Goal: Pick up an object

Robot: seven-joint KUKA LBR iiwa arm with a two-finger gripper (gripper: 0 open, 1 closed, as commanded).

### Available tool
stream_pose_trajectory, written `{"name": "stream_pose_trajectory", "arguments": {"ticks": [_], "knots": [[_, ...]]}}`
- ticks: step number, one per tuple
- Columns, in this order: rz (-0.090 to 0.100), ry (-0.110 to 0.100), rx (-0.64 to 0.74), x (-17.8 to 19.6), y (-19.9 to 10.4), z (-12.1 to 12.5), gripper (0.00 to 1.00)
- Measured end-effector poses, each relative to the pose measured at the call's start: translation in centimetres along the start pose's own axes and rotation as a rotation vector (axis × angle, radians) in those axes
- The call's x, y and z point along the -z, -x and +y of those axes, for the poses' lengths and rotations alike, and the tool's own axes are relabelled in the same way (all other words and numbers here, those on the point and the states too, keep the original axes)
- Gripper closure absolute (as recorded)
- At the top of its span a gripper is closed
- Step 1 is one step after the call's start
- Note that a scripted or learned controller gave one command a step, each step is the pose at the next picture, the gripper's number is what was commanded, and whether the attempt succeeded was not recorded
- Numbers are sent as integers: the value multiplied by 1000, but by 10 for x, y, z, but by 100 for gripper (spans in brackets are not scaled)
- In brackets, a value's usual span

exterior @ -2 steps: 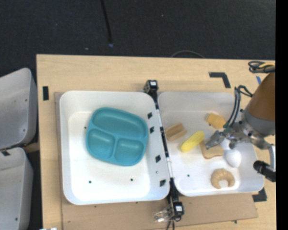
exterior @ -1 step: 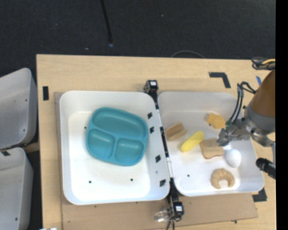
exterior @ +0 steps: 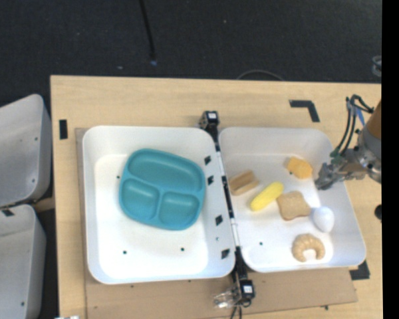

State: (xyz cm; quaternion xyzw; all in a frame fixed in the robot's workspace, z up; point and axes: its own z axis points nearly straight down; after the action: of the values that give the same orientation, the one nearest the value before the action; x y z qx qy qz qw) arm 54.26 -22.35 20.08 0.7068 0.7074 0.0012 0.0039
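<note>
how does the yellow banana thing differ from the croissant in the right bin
The banana is bright yellow, straight and elongated, lying on a slant mid-bin; the croissant is tan, curled into a crescent, nearer the bin's front edge. The banana almost touches a bread slice; the croissant lies apart. Both lie loose in the right bin.

A plate [exterior: 162, 189] is lying in the bin [exterior: 100, 244] left of the divider [exterior: 223, 191]; food pieces [exterior: 266, 196] are lying in the bin right of it.
</note>
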Motion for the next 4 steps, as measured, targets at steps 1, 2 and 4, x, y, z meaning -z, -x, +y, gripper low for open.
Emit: {"name": "stream_pose_trajectory", "arguments": {"ticks": [1,2,4], "knots": [[2,-4,3,14,2,1,100],[4,-6,6,18,-59,14,100],[5,-4,6,38,-168,31,100]]}}
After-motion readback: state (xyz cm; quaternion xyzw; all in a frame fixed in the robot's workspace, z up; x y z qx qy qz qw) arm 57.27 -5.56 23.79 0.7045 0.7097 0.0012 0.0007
